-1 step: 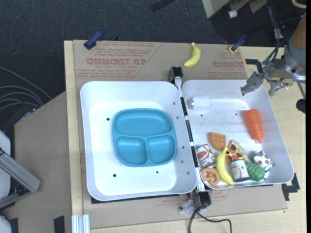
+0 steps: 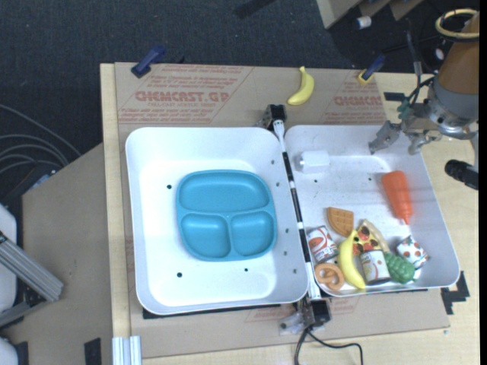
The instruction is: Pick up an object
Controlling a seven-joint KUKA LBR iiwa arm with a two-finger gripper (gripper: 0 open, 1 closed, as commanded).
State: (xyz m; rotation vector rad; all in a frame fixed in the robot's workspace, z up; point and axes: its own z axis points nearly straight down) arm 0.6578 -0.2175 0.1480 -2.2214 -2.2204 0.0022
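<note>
Cardboard-topped bench [image 2: 221, 97], dark carpet [image 2: 68, 21], two bins [image 2: 152, 204]

Robotics lab: plywood bench [image 2: 228, 90] (clamped), white bins [image 2: 144, 204], loose cables [image 2: 30, 150]

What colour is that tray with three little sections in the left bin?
The tray is light blue, plain with no pattern. The camera view shows it clearly in the left bin.

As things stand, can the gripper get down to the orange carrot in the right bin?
Probably yes. The gripper hovers over the right bin's far end, open, and the carrot lies alone just below it with nothing on top.
</note>
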